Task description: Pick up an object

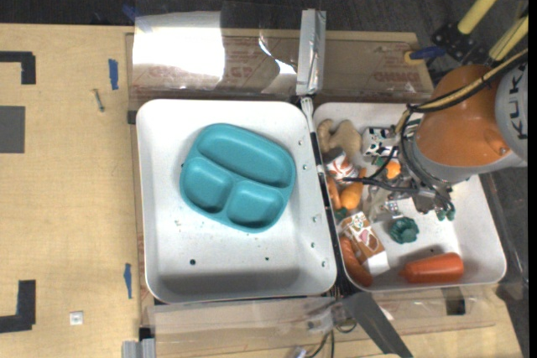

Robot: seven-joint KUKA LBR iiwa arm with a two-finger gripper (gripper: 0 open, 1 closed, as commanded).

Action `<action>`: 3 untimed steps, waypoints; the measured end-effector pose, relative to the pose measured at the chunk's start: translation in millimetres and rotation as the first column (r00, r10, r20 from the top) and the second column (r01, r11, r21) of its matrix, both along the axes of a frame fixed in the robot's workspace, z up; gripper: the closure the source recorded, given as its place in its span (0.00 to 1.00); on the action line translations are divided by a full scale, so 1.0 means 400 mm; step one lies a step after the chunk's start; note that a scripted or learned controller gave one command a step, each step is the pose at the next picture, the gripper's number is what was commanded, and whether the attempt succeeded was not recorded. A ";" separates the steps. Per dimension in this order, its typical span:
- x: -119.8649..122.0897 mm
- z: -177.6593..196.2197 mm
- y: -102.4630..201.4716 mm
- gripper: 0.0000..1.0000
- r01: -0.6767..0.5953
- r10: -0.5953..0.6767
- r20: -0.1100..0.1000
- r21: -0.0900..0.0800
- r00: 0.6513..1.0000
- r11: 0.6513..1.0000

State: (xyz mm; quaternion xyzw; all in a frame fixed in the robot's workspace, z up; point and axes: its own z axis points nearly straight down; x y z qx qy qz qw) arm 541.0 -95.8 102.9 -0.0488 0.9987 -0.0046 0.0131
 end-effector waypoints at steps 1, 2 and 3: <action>0.242 0.222 0.176 1.00 -0.039 0.039 -0.009 0.010 0.999 0.999; 0.317 0.308 -0.175 1.00 -0.199 0.199 -0.015 0.001 0.980 0.980; 0.320 0.318 -0.017 1.00 -0.242 0.242 -0.018 0.009 0.970 0.970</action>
